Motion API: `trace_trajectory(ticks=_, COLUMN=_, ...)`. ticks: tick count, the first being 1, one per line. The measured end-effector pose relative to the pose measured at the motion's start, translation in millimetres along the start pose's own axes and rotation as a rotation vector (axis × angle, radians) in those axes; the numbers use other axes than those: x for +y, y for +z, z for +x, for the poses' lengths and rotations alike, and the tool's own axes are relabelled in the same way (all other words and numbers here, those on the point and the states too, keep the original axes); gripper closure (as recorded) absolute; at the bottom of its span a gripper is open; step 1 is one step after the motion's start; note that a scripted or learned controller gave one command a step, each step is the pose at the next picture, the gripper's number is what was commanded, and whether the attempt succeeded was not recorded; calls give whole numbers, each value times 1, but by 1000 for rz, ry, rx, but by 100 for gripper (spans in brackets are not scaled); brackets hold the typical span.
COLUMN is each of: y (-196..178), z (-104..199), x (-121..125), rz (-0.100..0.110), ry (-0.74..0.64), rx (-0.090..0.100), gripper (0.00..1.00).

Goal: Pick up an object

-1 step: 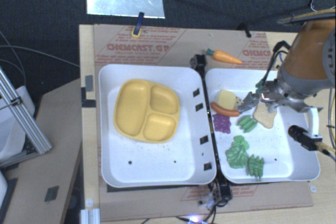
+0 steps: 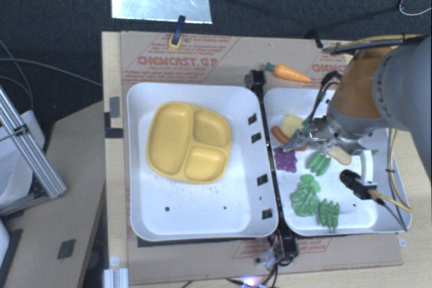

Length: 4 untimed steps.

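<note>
Right bin, nearest edge: two green leafy toy vegetables, a dark one and a lighter one just beside it, loose on the floor, presumably scattered so that I may take any of them. Next back: a small green piece, a purple grape cluster near the dividing wall, a tan piece partly under my wrist. Further back: a pale yellow block and a red-orange item against it.

My hand: low over that middle group, tips reaching to the red-orange item and close above the grapes. Whether my fingers are spread or pressed together I cannot tell; nothing is visibly pinched. Likely target: the red-orange item or the grapes.

Left bin: one yellow divided plate, flat.

Tabletop, beyond the bins: an orange carrot, outside either bin.
</note>
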State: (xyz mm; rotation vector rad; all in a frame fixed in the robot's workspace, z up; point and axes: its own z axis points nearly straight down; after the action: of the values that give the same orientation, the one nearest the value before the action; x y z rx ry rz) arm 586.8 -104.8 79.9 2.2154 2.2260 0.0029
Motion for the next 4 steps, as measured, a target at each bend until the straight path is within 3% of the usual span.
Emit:
trace_trajectory(ticks=1, y=-111, z=65, x=-61, rz=-5, ry=-5, rx=3, gripper=0)
trace_trajectory(ticks=2, y=-19, z=24, x=-39, rz=-12, ry=1, rx=-3, gripper=0)
trace_trajectory(ticks=3, y=-110, z=32, x=-93, rz=-5, ry=4, rx=0, gripper=0)
trace_trajectory(ticks=4, y=-115, z=32, x=-91, rz=-3, ry=2, rx=-1, gripper=100)
